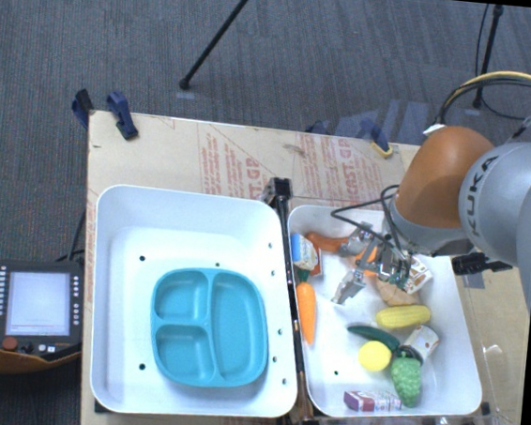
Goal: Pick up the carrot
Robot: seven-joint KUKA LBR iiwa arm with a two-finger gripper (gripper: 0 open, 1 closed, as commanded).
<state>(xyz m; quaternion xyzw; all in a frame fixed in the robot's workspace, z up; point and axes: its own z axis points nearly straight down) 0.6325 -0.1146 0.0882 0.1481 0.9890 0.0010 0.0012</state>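
Carrot (305, 312) lies lengthwise at right bin's (469, 365) left wall, untouched. Gripper (356, 280) hangs just right of it, over bin's far half, fingers apart, nothing between them. Blue divided plate (208, 327) sits in left bin (112, 238).

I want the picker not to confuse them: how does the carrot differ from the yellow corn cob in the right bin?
The carrot is orange and tapers; the corn cob is yellow and blunt-ended. The carrot lies lengthwise along the right bin's left wall; the corn cob lies crosswise nearer the right side. The carrot lies apart; the corn cob is crowded by other items. Both are elongated and lie flat.
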